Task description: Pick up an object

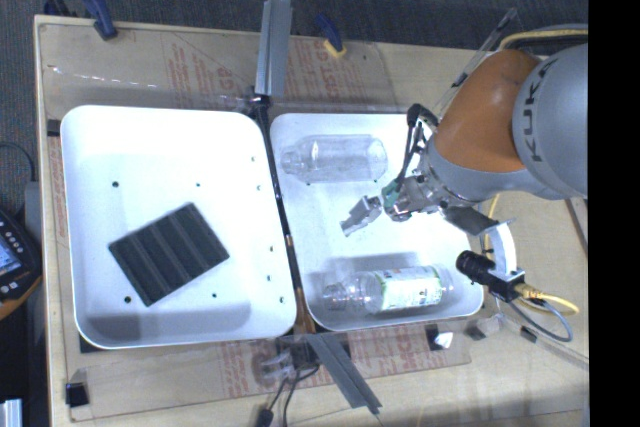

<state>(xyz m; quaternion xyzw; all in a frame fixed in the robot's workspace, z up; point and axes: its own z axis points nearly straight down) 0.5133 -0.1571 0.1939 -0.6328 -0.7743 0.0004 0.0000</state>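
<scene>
Two clear plastic bottles lie on their sides in the right bin (300, 245). One bottle (333, 158) rests near the bin's far wall. The other bottle (392, 289), with a white and green label, lies along the near wall. A dark ribbed rectangular pad (168, 252) lies flat in the left bin (90, 165). My gripper (359, 216) hangs over the middle of the right bin, between the two bottles, touching neither. Nothing shows between its fingers.
The grey and orange arm (500, 130) covers the right bin's right side. A metal divider bar (272, 45) stands between the bins at the back. Blue clamps (98, 12) hold the bench's far edge. Cables (540, 310) trail at the right front.
</scene>
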